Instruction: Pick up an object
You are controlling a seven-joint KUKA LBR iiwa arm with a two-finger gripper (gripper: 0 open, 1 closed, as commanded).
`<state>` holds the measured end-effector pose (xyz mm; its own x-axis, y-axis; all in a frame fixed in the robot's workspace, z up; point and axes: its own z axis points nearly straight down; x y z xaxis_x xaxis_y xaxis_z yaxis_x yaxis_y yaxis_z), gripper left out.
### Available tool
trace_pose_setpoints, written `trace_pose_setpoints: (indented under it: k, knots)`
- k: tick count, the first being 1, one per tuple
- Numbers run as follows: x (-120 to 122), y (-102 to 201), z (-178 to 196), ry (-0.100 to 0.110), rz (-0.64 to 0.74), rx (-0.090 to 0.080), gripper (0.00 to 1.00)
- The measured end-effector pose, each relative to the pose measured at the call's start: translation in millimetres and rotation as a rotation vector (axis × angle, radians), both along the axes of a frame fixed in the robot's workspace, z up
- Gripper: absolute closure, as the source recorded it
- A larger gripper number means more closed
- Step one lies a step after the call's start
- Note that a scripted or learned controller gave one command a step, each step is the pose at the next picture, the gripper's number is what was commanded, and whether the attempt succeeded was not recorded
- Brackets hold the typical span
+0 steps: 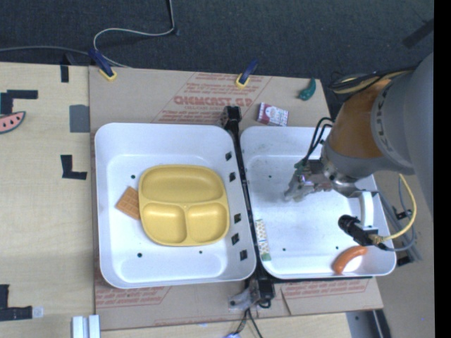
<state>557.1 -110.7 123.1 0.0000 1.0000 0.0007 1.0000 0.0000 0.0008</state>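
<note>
My gripper (299,189) hangs over bare bin (282,153) floor, jaw state I cannot tell, and with the orange object (349,260) well outside my jaws a closure here risks grasping nothing

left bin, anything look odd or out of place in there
One thing: a tan cracker-like piece sits tilted, partly tucked under the left edge of the yellow divided plate in the left bin. The plate itself lies flat and looks undamaged.
</note>
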Motion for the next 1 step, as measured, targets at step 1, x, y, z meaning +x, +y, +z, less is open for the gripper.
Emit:
trace_pose_setpoints:
  k: [1]
  knots:
    - [0.1,0.7,9.1,0.001,0.001,0.002,1.0]
